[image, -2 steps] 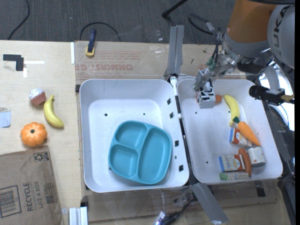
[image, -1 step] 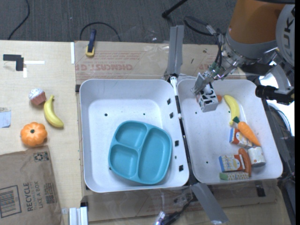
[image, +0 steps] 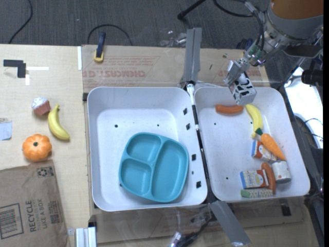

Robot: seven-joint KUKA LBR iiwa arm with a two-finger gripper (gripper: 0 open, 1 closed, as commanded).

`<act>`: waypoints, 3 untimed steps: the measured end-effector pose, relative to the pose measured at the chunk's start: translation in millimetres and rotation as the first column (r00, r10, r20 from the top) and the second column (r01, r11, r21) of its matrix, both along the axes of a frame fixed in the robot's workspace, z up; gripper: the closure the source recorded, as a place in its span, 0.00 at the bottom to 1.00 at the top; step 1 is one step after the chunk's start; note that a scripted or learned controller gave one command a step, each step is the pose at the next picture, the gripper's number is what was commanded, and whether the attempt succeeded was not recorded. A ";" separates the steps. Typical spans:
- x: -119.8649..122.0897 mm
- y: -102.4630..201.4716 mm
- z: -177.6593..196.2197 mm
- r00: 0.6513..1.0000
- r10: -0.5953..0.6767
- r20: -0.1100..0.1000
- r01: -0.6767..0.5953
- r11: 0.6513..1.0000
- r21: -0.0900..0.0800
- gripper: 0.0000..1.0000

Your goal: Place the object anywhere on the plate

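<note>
Even overhead light brightening the bench, soft faint shadows lying inside the white bins, strong glare blowing out a patch at the right edge, dark floor staying dim, focus slightly soft throughout, mild grain showing

"RECYCLE LIKE A…" on brown paper bag, reversed red "CHEMCOST" lettering on cardboard sheet

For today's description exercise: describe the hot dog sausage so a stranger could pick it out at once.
Find the right white bin. Near its far edge, just below the gripper, lies the sausage. It is a plain reddish-orange stick lying crosswise, unlike the yellow banana beside it.
</note>
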State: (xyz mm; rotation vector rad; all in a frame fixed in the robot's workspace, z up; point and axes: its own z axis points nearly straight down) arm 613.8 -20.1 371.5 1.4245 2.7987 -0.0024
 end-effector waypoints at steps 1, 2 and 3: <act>29.1 74.0 -97.2 0.995 0.102 -0.003 -0.102 0.995 0.001 1.00; -2.7 89.7 -79.2 1.000 -0.022 -0.002 0.022 1.000 0.001 1.00; -64.9 106.4 -135.3 0.994 0.110 -0.003 -0.110 0.994 0.001 1.00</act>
